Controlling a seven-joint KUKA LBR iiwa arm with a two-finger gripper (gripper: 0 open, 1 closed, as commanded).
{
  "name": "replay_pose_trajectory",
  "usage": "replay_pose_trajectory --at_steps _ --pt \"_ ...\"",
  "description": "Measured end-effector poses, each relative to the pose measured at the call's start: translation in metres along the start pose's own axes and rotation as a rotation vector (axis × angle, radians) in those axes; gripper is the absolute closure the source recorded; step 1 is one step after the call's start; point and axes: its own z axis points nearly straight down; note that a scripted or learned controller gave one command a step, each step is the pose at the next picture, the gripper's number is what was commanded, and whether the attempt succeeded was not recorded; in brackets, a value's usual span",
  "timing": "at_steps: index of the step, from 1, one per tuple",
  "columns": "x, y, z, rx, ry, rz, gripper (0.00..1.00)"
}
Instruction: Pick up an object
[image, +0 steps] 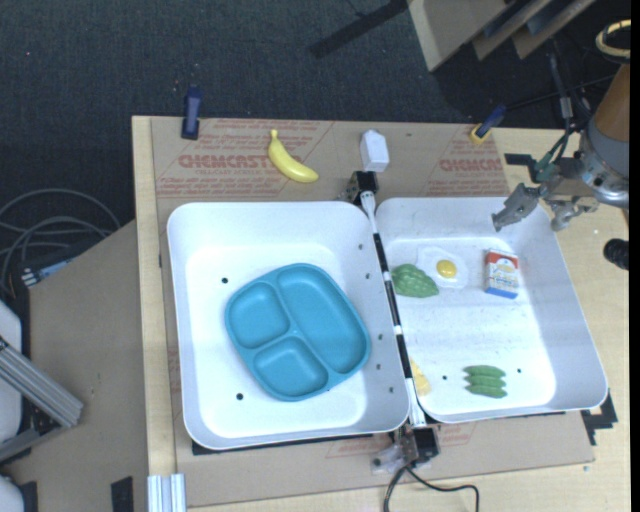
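Note:
The right bin (570, 330) holds a red, white and blue carton (501, 274), a fried egg (447, 268), a leafy green piece (414, 281), a green pea pod (485, 380) and a small yellow bit (420, 382) by the divider. My gripper (530, 216) hangs over the bin's far right corner, above and behind the carton. Its fingers are spread open with nothing between them, and it touches none of the objects.
A blue divided plate (295, 330) lies in the left bin (195, 300). On the bench behind the bins lie a yellow banana (290, 160) and a small white block (375, 150). Cables lie off to the left of the bench.

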Motion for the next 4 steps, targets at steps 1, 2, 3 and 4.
replay_pose_trajectory --at_steps 1,2,3,4 --pt "-0.018 0.009 0.141 0.001 0.0 0.001 0.0" --pt "-0.018 0.01 0.13 -0.002 -0.001 0.0 1.0" --pt "0.067 0.01 0.123 0.002 0.003 -0.001 1.0" --pt "0.145 -0.065 0.04 0.003 0.002 -0.001 1.0"
